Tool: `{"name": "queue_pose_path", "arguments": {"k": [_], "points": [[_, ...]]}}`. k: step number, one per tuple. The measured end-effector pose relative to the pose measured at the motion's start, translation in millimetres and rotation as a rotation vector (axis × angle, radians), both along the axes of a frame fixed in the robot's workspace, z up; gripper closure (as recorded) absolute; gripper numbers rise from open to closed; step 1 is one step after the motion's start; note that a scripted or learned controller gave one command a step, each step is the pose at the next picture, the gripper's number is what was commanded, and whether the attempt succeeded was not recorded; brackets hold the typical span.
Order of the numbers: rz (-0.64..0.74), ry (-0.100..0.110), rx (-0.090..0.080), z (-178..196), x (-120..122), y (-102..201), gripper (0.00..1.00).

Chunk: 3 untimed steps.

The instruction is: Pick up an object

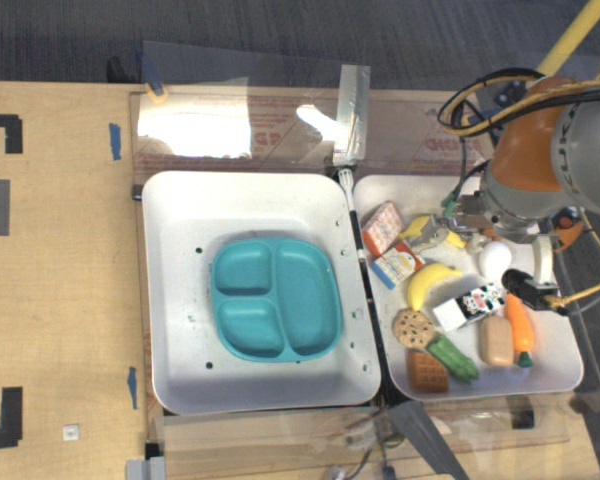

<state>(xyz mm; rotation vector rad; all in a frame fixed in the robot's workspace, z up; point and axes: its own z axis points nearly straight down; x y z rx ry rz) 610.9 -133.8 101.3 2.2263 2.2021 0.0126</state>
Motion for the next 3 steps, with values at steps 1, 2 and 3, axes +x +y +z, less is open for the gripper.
{"name": "queue_pose_path", "arguments": {"k": [1,2,3], "points": [[-0.098,0.013,0.004,-11.4,44.1,-20.5,0.00],[-0.179,0.015,0.004,10.2,4.5,-9.5,0.00],[-0.291,0.012,0.003,36.5,36.9,-14.2,0.00]]}}
